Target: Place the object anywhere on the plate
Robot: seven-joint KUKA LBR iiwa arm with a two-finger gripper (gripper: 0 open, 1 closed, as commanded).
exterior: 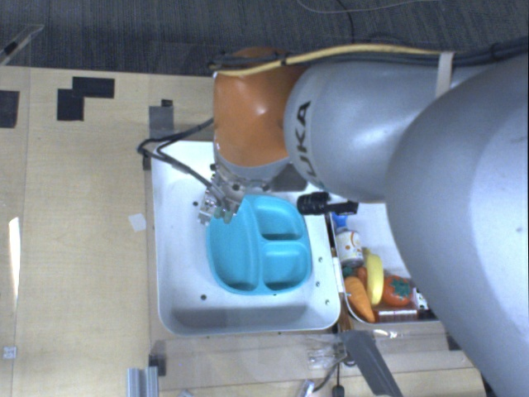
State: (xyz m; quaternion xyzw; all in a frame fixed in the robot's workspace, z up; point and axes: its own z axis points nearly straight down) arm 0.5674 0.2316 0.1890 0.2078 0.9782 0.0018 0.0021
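From above, 2 shallow white bins: the left bin (pixel 178 304) holds 1 glossy blue plate (pixel 260 251) with 3 rounded compartments; the right bin (pixel 388 325) holds 1 yellow banana (pixel 374 276), 1 orange carrot (pixel 359 298) and other jumbled small objects. 1 gripper (pixel 216 209) hovers at the plate's upper-left rim; its opening cannot be told.

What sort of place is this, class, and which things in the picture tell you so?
Probably a robot test bench in a lab. A grey KUKA arm reaches over white bins, one bearing a blue plate, the other toy food such as a banana. A cable lies on the carpet.
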